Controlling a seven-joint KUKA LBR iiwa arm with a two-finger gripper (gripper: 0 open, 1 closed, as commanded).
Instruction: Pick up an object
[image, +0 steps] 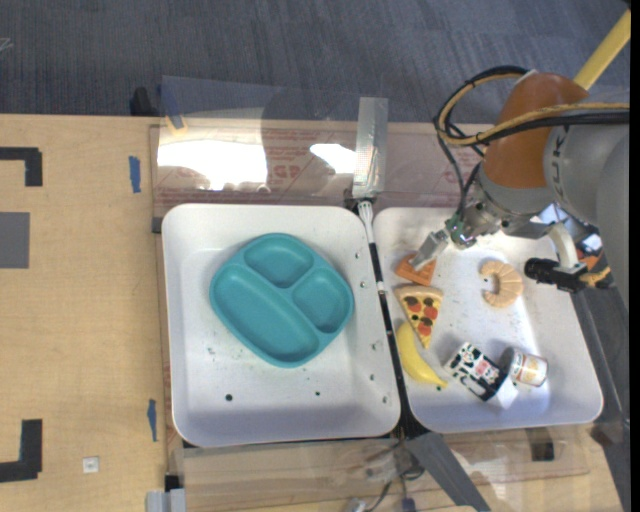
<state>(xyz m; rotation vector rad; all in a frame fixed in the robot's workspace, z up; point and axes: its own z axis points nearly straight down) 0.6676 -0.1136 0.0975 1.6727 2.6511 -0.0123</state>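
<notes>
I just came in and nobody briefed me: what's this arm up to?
The arm is trying to pick an object from the right bin. Its end effector sits low at the bin's back left, right by an orange toy. A pizza slice, banana, tan ring and small bottle lie loose. The left bin holds a teal divided plate.

Orange toy: small and flat, near the top left of the right bin, just by the gripper.
Pizza slice: a toy, yellow with red dots, lying flat just below the orange toy.
Banana: yellow, curved, lying by the bin's left wall, below the pizza slice.
Tan ring piece: looks like a bitten donut, lying in the middle, apart from the rest.
Black and white toy: lying on its side near the bottom edge.
White bottle: on its side, touching the black and white toy.
</notes>
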